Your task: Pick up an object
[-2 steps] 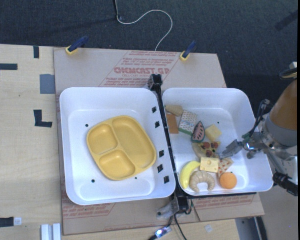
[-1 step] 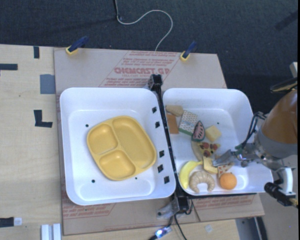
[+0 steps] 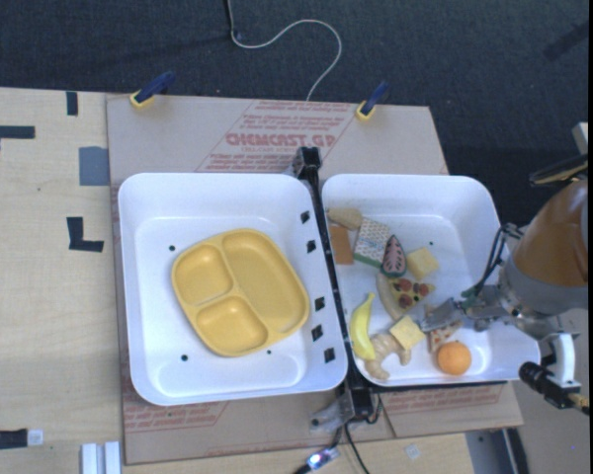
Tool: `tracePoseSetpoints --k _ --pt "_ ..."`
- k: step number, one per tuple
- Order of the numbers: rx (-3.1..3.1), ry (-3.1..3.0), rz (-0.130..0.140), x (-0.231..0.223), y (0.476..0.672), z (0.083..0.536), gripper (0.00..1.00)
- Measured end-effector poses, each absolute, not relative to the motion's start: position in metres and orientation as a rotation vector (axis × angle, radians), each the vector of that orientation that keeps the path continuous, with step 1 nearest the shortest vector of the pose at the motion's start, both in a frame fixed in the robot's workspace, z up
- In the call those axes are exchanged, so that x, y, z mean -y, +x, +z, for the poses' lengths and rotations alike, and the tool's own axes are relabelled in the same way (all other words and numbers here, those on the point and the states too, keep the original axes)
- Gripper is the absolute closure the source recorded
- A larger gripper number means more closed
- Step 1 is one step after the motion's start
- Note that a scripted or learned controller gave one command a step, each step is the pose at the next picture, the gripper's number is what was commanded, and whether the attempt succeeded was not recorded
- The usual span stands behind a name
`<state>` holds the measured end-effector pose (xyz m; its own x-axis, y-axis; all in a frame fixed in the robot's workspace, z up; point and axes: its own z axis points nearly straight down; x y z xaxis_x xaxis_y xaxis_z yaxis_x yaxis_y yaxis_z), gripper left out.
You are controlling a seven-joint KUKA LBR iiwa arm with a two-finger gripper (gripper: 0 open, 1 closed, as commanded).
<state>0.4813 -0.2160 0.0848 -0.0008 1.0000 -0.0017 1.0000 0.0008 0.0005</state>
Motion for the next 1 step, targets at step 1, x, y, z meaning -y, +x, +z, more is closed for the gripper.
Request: tracePoseSetpoints --k 1 --pt "-2.221 2.219 -0.002 0.2163 0.4813 0.0953 1.00"
